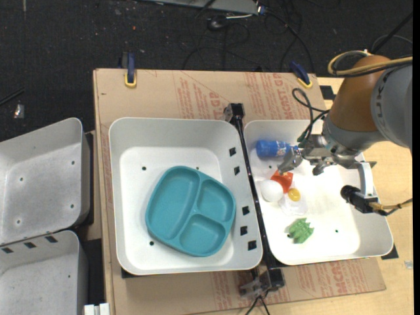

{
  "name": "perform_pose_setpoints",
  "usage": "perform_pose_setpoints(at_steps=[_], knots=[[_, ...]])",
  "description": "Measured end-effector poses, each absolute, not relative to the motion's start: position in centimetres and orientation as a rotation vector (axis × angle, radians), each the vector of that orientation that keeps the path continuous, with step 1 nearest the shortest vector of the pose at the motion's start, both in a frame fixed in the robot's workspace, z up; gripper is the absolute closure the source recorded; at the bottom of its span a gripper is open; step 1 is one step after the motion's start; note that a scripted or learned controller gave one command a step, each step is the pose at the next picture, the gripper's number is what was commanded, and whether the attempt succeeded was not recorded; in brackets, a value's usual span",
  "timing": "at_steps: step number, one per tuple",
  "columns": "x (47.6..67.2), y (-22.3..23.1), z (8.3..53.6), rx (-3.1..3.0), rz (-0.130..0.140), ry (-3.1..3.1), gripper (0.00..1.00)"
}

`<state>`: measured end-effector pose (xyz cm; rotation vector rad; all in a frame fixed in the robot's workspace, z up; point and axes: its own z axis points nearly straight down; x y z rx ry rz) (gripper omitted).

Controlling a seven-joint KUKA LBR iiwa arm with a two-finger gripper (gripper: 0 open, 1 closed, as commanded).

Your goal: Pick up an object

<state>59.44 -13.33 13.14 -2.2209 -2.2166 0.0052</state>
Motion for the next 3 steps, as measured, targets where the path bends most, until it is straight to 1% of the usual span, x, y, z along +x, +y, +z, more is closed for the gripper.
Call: perform_pose_setpoints(at_steps=[1, 3], knots=[[59.6, -13.3, 14.5, -2.224, 0.0, -2.22, 1.0], [59.9, -13.9, 23.2, -2.222, -0.003, -2.227, 1.0]])
